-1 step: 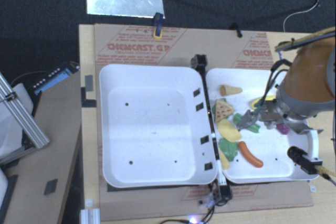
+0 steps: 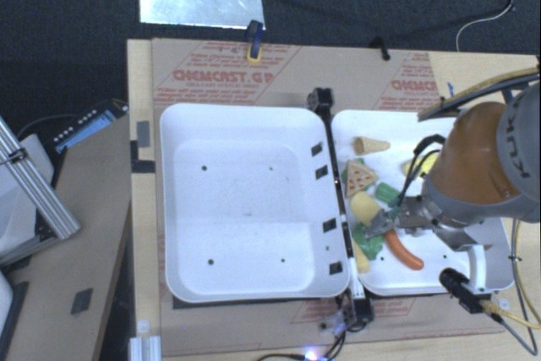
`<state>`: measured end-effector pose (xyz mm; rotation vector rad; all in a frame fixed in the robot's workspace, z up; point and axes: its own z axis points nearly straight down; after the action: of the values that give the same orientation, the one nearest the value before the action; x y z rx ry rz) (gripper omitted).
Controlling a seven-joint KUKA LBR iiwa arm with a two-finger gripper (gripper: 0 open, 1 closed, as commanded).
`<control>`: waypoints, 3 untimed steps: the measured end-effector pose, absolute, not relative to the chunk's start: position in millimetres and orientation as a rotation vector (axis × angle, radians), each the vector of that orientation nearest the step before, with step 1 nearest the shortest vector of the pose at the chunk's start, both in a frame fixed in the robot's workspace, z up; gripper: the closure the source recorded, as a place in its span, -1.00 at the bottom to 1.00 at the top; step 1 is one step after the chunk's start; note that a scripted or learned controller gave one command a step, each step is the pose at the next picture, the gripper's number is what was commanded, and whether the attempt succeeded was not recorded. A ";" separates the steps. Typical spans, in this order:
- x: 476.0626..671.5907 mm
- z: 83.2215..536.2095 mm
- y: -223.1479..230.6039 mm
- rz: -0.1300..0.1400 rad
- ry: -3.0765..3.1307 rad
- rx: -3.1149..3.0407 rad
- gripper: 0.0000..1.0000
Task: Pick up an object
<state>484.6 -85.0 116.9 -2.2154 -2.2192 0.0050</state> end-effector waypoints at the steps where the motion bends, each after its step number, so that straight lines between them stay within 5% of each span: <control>1: 547.5 83.1 -84.8 -0.004 -2.230 -2.218 -1.00; 2: 546.2 95.7 -85.1 -0.005 -2.228 -2.219 1.00; 3: 546.2 95.3 -85.1 -0.005 -2.228 -2.219 -1.00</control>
<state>546.2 -85.1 95.3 -2.2193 -2.2277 -0.0054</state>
